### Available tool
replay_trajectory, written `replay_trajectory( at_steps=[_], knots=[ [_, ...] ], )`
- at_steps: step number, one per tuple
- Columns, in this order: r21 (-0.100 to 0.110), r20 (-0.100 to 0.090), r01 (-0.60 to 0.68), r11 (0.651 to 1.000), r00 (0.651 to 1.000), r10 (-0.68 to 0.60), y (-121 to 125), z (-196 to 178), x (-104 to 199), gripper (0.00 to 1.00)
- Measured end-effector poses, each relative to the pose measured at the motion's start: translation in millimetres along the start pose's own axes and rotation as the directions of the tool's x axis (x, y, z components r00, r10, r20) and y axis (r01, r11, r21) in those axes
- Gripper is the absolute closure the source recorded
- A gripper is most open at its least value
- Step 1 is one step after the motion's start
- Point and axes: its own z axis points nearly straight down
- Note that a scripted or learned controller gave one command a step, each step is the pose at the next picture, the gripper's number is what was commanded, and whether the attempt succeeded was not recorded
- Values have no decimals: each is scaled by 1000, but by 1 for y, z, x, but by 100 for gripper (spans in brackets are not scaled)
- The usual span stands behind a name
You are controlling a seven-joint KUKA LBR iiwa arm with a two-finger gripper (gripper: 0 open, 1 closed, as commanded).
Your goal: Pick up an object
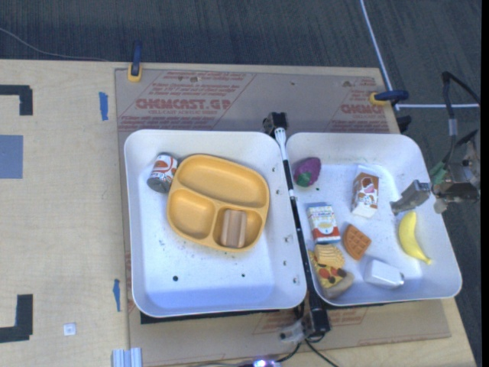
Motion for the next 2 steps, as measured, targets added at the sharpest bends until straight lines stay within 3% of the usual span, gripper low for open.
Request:
replay_trajectory(
  at_steps=[1, 2],
  knots=[
    [-1, 0, 1, 1000, 1000, -1, 11, 162, -45, 0],
    [-2, 1, -1, 1000, 1000, 1, 11, 153, -46, 100]
  ],
)
